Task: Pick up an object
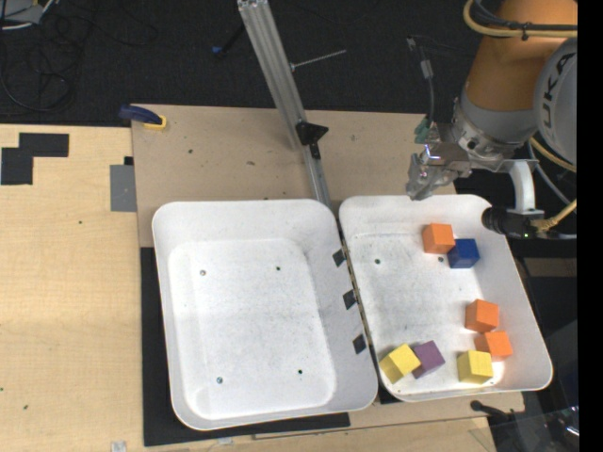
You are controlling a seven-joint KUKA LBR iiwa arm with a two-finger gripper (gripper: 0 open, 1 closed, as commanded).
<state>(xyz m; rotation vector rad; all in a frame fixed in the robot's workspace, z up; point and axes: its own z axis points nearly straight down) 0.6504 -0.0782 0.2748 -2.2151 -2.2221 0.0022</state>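
Item one, the two-finger metal gripper [426, 183]: we find it in the upper right of the frame, hanging above the far rim of the right-hand shallow white plastic bin [405, 217]. We cannot tell whether its jaws are spread or pressed together; we see no object between them. Above it we note the grey arm with its orange band [513, 59], entering from the right edge.

Item two, contents of the right-hand bin, seven small blocks:
- one orange cube [437, 238], upper part of the bin, just below and right of the gripper;
- one blue cube [463, 253], touching the orange cube on its lower right;
- a second orange cube [481, 314], toward the bin's right side, lower down;
- a third orange cube [497, 344], just below the second;
- one yellow cube [474, 366], at the lower right corner, just beside the third orange cube;
- one purple cube [429, 356], along the near edge;
- a second yellow cube [400, 362], touching the purple cube on its left.

Item three, the left-hand shallow white plastic bin [250, 309], in the centre of the frame, side by side with the right-hand one.

Item four, the wooden bench surface [66, 281], with a slanted aluminium rail [278, 73] rising toward the upper centre, and a small blue and yellow clamp [143, 116] at the upper left.
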